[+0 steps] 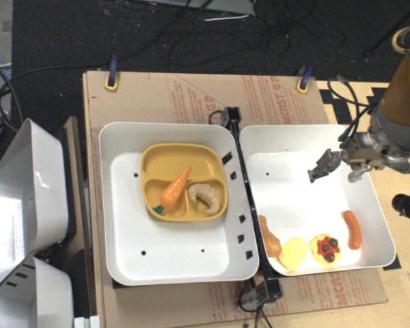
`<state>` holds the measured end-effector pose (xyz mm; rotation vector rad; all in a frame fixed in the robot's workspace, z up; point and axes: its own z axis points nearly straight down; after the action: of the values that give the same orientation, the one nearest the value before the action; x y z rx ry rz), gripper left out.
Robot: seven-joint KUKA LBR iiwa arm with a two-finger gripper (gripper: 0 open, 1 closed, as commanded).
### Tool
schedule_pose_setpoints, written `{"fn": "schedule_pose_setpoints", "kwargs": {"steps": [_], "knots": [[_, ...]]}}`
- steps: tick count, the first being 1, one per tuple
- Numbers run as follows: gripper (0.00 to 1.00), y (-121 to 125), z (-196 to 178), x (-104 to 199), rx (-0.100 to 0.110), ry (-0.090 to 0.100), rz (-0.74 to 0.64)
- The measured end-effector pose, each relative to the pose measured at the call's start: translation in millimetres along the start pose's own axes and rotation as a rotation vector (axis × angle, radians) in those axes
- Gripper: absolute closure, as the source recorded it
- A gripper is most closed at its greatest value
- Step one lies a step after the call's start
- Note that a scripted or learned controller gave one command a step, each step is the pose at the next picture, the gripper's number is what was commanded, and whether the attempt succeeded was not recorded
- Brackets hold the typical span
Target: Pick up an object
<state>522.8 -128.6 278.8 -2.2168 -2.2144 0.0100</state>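
The pincer (335, 164) hung at the frame's right over the right bin (287, 183), its fingers spread and gripping nothing. Below it, along the bin's lower edge, lay a sausage (353, 229), a small pizza (326, 248), a yellow disc (294, 251) and a drumstick (268, 236). In the left bin (123, 203), a yellow plate (157, 159) carried a carrot (175, 186) and a shrimp (205, 197).
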Motion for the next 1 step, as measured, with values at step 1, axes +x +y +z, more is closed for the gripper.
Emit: {"fn": "schedule_pose_setpoints", "kwargs": {"steps": [1], "knots": [[0.0,1.7,-5.0,0.3,-0.01,-0.001,-0.002]]}}
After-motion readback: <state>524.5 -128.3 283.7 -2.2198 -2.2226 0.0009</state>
